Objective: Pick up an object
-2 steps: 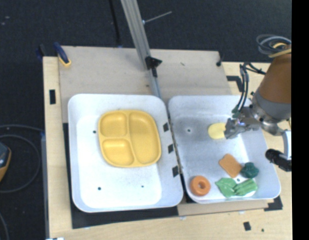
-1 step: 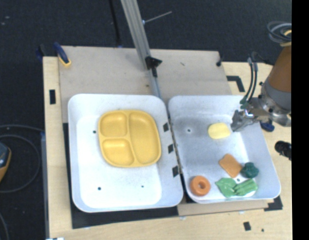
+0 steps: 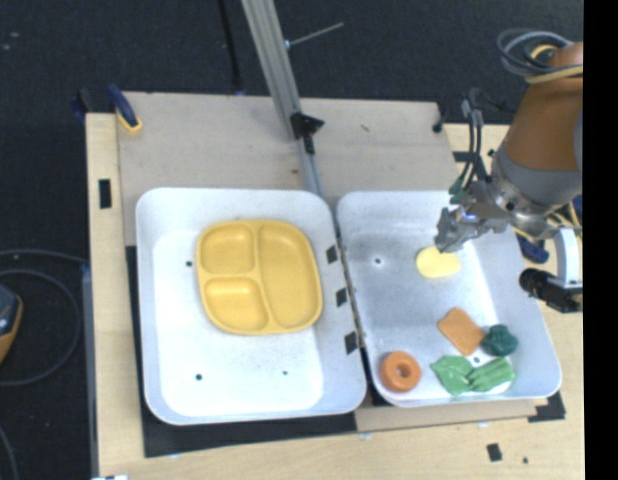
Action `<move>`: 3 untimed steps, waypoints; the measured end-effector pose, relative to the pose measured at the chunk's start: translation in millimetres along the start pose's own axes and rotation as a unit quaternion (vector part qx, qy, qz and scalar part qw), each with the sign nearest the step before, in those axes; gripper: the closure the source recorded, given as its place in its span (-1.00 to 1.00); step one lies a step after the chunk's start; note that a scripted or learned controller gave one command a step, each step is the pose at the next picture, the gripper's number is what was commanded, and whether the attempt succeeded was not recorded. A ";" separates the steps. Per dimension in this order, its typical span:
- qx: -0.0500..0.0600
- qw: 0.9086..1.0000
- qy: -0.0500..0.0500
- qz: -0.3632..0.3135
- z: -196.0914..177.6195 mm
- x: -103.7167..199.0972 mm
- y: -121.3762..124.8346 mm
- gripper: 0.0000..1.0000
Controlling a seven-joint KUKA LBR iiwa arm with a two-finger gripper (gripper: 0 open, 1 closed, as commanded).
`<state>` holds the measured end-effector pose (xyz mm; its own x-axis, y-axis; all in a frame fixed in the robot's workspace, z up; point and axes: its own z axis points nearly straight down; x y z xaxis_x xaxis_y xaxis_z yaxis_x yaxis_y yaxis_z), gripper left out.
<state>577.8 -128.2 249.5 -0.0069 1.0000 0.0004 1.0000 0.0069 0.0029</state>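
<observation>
Arm enters from the right, grey wrist under an orange band. The pincer hangs low over the right bin, its tip just above and touching the upper edge of a small pale yellow oval piece that lies flat on the bin floor. Finger spread: cannot tell, the tip is a dark blur from this angle. Nothing seen gripped between the fingers.

Right bin, lower end: an orange ring, doughnut-like, near the front left corner. To its right, a crumpled green leafy piece. Above that, a tan-orange flat block, tilted, with a dark green lump just beside it on the right. These four sit well apart from the yellow oval.

Left bin holds a yellow divided plate with three compartments, lying flat near the middle.

Both bins rest side by side on the light wooden worktop. A metal post rises at a slant from behind them.
</observation>
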 end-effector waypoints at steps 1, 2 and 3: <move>0.000 1.000 0.000 -0.001 4.7 58.6 23.2 1.00; 0.000 1.000 0.000 0.000 7.7 98.1 46.5 1.00; 0.000 1.000 0.000 -0.001 3.7 158.1 65.5 1.00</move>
<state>642.1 30.3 246.0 -0.0082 1.0000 0.0013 1.0000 0.0082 0.0033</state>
